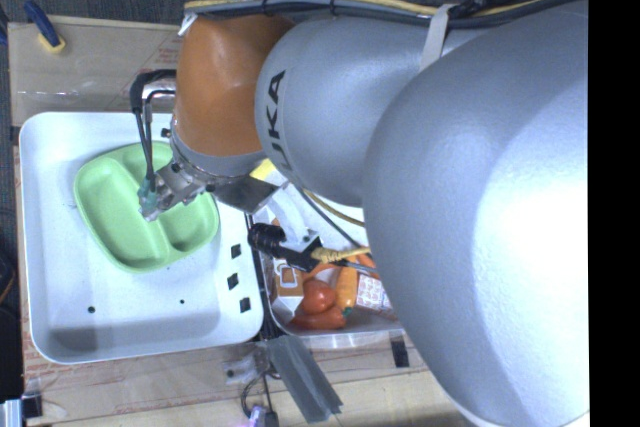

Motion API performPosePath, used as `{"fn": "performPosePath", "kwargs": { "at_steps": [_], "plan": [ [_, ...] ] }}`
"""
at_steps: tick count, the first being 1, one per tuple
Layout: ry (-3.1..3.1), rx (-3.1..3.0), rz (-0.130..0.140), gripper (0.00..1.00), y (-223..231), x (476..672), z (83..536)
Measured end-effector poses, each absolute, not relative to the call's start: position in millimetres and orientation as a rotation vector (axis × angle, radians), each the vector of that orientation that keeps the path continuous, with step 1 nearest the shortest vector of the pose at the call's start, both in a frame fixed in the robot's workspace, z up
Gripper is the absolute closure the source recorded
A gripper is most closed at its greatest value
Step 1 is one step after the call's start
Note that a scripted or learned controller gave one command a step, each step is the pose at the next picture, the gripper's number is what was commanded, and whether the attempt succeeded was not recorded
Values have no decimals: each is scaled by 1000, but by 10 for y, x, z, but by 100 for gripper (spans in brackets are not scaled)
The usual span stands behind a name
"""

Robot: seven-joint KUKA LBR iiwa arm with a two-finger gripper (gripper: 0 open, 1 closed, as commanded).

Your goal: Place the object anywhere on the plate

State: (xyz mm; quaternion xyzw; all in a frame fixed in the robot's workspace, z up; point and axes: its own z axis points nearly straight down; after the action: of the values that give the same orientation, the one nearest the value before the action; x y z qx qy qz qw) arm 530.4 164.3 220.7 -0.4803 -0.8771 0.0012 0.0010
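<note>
**A:** From the overhead camera, what can you actually make out?

**B:** Mostly the arm. Its grey bulk and the orange band cover the right half and much of the middle. The left bin is open to view; the right bin is largely hidden beneath the arm, with just a slice of it showing.

**A:** And the plate?

**B:** The green plate lies in the left bin, toward its upper part. It is divided into compartments. Its upper right edge is covered by the wrist.

**A:** Where is the gripper?

**B:** The gripper is over the plate, near the divider, at or just above the surface; I cannot tell whether it touches. The tip is small and blurred, so I cannot tell how it is set, or whether anything sits in it.

**A:** The object, then?

**B:** Nothing separate is clear on the plate. In the visible slice of the right bin there are a red tomato-like item, something orange, and a printed packet, all partly cut off by the arm. A black cable runs down to the gripper.
</note>
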Motion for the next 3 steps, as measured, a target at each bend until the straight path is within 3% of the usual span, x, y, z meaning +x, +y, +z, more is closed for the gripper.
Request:
{"fn": "performPosePath", "kwargs": {
  "at_steps": [1,2,3],
  "plan": [
    [-2820,-1382,2,100,1987,5713,2236],
    [-2866,-1280,3,100,1997,5650,2114],
    [-2635,-1711,1,100,1884,6425,2526]
  ]
}}
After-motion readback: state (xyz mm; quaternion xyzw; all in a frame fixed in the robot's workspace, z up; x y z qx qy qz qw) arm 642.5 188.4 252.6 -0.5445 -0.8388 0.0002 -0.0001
